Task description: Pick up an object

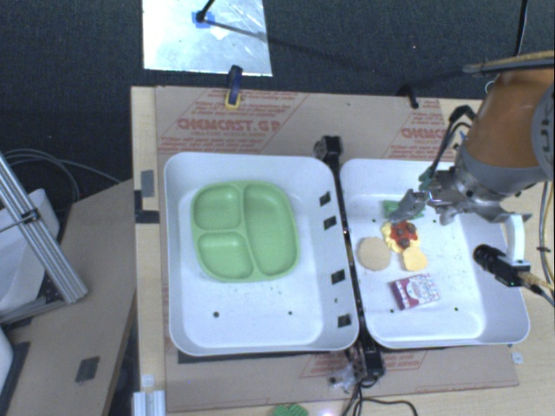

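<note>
At the far left an aluminium frame (39,241) slants over a tan side table (95,276), with dark carpet (69,59) behind. The bench (143,128) is covered by brown cardboard (286,115) printed in red, with a yellow clamp (233,89) on its far edge and a shiny foil sheet (208,24) lying on the carpet beyond. The left bin (186,319) holds a pale green plate (244,230) divided into three compartments, lying flat at its middle. Black clips (334,224) run down the seam between the bins. In the right bin (468,323) the small things lie clustered towards its left half: a round tan disc (375,254); just beside it a red and yellow piece (403,234), touching a yellow piece (415,260) below it; nearer the camera, apart from these, a flat red and white packet (414,291); and at the far side a small green piece (392,206). The gripper (413,204) hangs low over this bin, its tip right beside the green piece and just above the red and yellow one; whether it is spread, pressed together or pinching anything cannot be told. The grey arm (512,137) with its orange band comes in over the right rim.
</note>
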`<state>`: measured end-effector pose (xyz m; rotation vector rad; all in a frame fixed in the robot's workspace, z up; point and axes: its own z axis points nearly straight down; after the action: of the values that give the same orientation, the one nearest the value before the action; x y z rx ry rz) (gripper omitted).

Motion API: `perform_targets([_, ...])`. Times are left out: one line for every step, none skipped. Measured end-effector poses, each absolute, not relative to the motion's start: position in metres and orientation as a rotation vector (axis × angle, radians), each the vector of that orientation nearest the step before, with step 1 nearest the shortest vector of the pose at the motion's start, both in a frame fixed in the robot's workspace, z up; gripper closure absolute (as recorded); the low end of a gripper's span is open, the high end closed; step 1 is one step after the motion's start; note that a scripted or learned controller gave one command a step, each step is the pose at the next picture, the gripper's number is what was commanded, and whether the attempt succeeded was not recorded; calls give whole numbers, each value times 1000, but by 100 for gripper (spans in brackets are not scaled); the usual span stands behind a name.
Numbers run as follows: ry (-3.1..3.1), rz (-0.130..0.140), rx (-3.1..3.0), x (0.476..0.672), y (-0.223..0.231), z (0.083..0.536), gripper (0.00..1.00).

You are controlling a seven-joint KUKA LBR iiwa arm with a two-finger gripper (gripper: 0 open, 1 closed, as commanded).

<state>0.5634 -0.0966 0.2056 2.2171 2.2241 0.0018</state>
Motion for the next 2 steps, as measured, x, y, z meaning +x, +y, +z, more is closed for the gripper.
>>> perform_targets([2229,-10,2230,488,-83,115,0])
perform_targets([2221,7,2214,518,-82,84,0])
